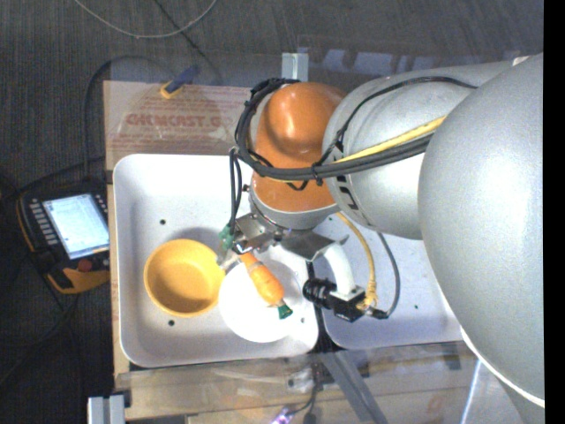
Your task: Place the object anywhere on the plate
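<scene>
Carrot [265, 283] is lying on the white plate [247, 321], toward its 12 o'clock, yellow bowl [184, 276] at the plate's 9. Can't tell if the jaws [243, 253] grip its top end, so placement looks done-ish.

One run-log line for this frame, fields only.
arm: over left bin | hand: at carrot's top end | carrot: over white plate, contact unclear | yellow bowl: beside plate | status: placement unconfirmed

Dark grey carpet floor [53, 78]; wooden bench [168, 117]; loose cable [146, 16].
</scene>
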Controlling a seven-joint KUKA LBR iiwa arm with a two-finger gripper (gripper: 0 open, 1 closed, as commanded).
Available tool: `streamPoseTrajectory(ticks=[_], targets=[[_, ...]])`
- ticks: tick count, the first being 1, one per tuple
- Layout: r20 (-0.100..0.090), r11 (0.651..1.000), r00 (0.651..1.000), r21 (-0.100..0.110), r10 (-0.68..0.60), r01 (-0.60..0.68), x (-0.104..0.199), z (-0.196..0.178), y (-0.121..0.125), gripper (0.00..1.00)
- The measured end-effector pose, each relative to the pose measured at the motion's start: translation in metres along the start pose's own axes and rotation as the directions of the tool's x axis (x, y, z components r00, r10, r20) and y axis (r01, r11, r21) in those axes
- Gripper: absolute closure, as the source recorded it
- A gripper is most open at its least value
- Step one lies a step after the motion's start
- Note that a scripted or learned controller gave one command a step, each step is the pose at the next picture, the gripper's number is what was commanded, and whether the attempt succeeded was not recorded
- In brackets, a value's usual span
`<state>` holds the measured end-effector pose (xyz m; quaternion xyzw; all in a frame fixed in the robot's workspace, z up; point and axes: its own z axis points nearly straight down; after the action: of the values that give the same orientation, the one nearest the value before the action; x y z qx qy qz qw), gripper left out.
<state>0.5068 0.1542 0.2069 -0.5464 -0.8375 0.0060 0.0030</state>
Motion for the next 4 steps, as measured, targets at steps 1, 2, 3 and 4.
streamPoseTrajectory(ticks=[1,2,3,4], targets=[[-0.001,1.0,1.0,0.0,-0.021,0.021,0.017,0.04,0.074,1.0],[0.003,0.952,0.952,-0.001,-0.305,0.305,-0.023,-0.02,0.059,1.0],[-0.001,0.8,0.8,-0.003,-0.601,0.601,0.011,0.011,0.029,1.0],[0.002,0.669,0.669,-0.002,-0.743,0.743,0.048,-0.01,0.038,1.0]])
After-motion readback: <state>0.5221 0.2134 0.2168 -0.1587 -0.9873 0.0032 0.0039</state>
